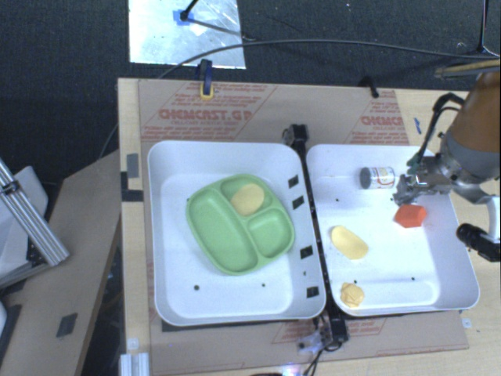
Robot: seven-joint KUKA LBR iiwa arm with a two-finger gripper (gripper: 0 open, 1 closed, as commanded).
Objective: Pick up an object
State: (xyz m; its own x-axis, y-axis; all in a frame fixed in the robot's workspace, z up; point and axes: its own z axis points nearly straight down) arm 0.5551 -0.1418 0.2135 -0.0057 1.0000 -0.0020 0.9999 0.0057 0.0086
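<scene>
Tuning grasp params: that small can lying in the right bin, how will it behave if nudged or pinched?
The small can lies on its side, so a nudge would probably roll it. It looks rigid and smooth, possibly slippery. Likely light, given its size beside the red block.

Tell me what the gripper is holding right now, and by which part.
It cannot be told. The gripper hangs in the right bin, just above the orange block and beside the small can. Nothing is visibly between its fingers.

The setting was a robotics laboratory. Two white bins [313, 163] sat on a clamped protective board [266, 104]. At 9 o'clock stood an aluminium extrusion [31, 222]; at 12 o'clock, cabling [329, 44] crossed dark carpet [63, 53].
</scene>
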